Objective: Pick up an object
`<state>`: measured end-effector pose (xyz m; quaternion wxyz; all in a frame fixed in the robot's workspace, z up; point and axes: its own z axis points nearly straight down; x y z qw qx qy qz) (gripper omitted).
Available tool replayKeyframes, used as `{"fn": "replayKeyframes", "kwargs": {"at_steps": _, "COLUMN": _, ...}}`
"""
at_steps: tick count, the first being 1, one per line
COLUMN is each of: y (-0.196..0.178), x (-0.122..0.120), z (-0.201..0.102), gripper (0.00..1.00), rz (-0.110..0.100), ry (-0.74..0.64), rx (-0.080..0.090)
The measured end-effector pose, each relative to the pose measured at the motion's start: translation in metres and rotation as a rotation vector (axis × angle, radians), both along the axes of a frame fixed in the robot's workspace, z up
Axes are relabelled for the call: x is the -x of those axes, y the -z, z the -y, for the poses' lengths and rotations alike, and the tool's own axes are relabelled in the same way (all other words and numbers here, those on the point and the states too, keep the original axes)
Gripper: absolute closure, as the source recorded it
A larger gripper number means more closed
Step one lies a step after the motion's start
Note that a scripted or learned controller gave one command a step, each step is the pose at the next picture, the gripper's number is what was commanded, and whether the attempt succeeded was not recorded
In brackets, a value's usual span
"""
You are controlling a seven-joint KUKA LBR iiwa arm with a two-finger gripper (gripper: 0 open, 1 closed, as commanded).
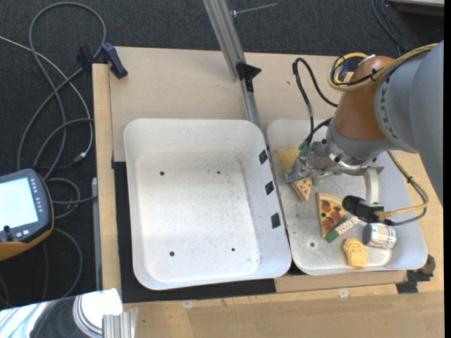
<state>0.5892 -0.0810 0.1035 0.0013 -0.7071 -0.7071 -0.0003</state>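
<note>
A grey robot arm (pixel 405 104) with an orange band (pixel 358 115) reaches in from the right over a wooden bench (pixel 176 83) bearing 2 shallow white bins side by side. Its gripper (pixel 304 173) is low over the upper left part of the right bin (pixel 310 263). Just below the tip, touching or nearly touching it, is a small orange wedge (pixel 303 188) that lies on the bin floor. Whether the gripper is clenched or released cannot be told from this angle, and nothing is visibly clamped in it.

The right bin holds 5 items. A yellow wedge (pixel 286 158) rests near the bin's left wall, just above the gripper. A toy pizza slice (pixel 328 213) lies near the middle, below and to the right of the orange wedge. A small can (pixel 381 236) lies on its side toward the lower right. A knobbly yellow piece (pixel 355 253) sits close to the bin's near rim, just left of the can.

The left bin (pixel 197 210), the larger of the 2 in view, shows a speckled white floor with 4 small dark dots. 3 black tabs (pixel 268 187) line its right wall, where the bins meet.
</note>
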Motion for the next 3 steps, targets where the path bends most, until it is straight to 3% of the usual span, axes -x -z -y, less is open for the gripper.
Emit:
{"fn": "replayKeyframes", "kwargs": {"at_steps": 2, "y": -0.119, "x": -0.002, "z": 0.002, "gripper": 1.00, "rz": 0.009, "ry": -0.002, "rx": 0.003}}
{"fn": "replayKeyframes", "kwargs": {"at_steps": 3, "y": -0.113, "x": 0.025, "z": -0.045, "gripper": 1.00, "rz": -0.003, "ry": -0.005, "rx": -0.001}}
